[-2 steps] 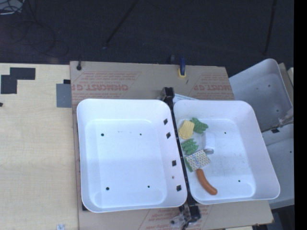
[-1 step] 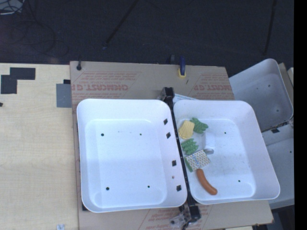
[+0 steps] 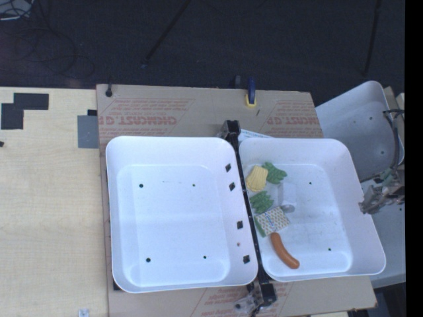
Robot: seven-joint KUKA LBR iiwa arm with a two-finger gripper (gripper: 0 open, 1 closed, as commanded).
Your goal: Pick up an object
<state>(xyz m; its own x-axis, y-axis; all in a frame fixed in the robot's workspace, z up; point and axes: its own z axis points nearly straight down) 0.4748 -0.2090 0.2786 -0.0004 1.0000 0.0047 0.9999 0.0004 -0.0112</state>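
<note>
Two shallow white bins were seen side by side on a brown cardboard sheet (image 3: 198, 111) printed with reddish lettering. The left bin (image 3: 122, 210) lay at the centre of the frame and the right bin (image 3: 344, 197) at centre right. Pale wooden bench top (image 3: 46, 210) was visible to the left of the cardboard.

All the loose objects were gathered along the left side of the right bin, close to the wall shared with its neighbour. A yellow item (image 3: 256, 177) was placed uppermost, with a green item (image 3: 275, 173) touching it on the right. Just below, a second green piece (image 3: 262, 201) was found, and beneath that a small patterned packet (image 3: 272, 220). An orange sausage-shaped object (image 3: 284, 250) was laid at a slant nearest the lower rim, apart from the packet.

The gripper (image 3: 371, 203) was located at the right edge of the frame, just outside the right bin's right rim and well apart from the objects. Nothing was seen in its grasp. Whether it was open or closed could not be told, as it appeared small and dark against cables.

A blue and yellow clamp (image 3: 251, 92) was fixed at the cardboard's upper edge.
</note>
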